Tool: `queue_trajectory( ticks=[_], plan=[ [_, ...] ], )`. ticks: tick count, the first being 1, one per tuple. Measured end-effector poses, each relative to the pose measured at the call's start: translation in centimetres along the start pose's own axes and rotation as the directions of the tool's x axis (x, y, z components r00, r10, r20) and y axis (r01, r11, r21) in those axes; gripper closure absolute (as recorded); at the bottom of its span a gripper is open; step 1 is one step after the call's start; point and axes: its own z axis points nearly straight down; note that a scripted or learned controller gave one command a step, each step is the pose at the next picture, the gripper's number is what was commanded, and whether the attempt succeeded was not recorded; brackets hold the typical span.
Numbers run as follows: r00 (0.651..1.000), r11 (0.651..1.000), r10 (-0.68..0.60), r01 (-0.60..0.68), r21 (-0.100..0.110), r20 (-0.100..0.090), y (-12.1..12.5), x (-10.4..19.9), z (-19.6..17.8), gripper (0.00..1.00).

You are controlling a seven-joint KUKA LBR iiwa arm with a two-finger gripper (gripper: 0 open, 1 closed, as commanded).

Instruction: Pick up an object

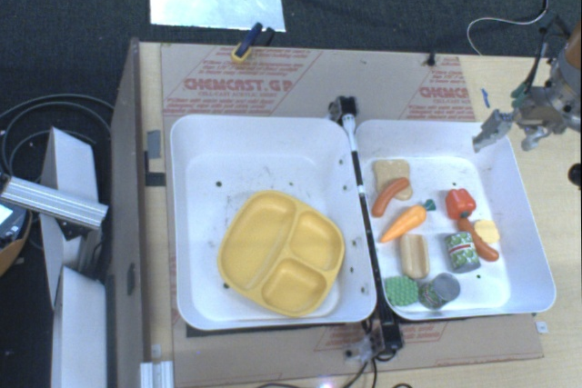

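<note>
End effector (509, 130) over the right bin's (532, 273) far right corner, fingers apart and holding nothing, carrot (403, 223) and other toy food below, yellow divided plate (281, 252) in left bin (195, 223)

You saw smooth white plastic bins (273, 136), a glossy yellow plastic tray (280, 252), plastic-looking toy food, and a matt printed cardboard worktop (300, 77).

Gripper (509, 130): grey metal, angular, two pale fingers. Wrist block behind it: grey, boxy, with small dark fittings. Sliver of orange band at far right edge. Thin pale cable looping above wrist.
</note>
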Motion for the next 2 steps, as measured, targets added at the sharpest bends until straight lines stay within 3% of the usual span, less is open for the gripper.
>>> queue_trajectory(
  ticks=[1, 2],
  plan=[
    [1.000, 1.000, 0.002, -0.002, 0.005, -0.001, -4.4, -1.4, 13.2, 0.00],
    [1.000, 1.000, 0.000, 0.000, 0.002, -0.001, -4.5, 1.6, 17.2, 0.00]
  ],
)
